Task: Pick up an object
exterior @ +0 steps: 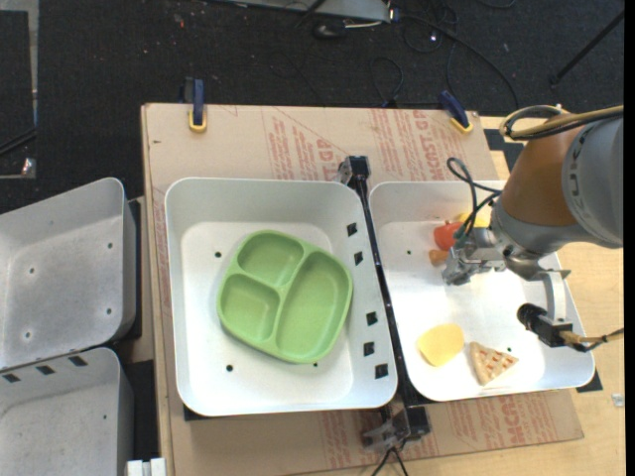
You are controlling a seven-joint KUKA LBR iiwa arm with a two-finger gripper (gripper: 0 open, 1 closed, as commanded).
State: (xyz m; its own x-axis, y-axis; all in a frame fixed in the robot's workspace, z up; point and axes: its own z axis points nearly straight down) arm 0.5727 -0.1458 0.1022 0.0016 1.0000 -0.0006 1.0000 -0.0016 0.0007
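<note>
I see two shallow white bins side by side on a cardboard-covered bench (258,132). The left bin (193,216) holds a glossy green plastic plate (286,296), rounded and split into three compartments, lying flat with its long axis running from upper left to lower right.

In the right bin (496,385) lie three small things. A flat yellow piece (441,344), smooth and roughly round, sits near the front wall. Just beside it to the right is a tan wedge (492,362) with a speckled, crumbly-looking face, shaped like a slice; its point aims toward the upper left and its broad crust edge faces the lower right. The two look close but I cannot tell whether they touch. Farther back, a small red and orange object (445,236) sits against the metal of the gripper, partly covered, so its shape is unclear to me.

The grey arm with its orange band (531,181) leans in from the right, and the gripper (462,265) hangs low over the back half of the right bin, right beside the red and orange object. From this slant I cannot tell how the pincer stands, nor whether anything is in it.
</note>
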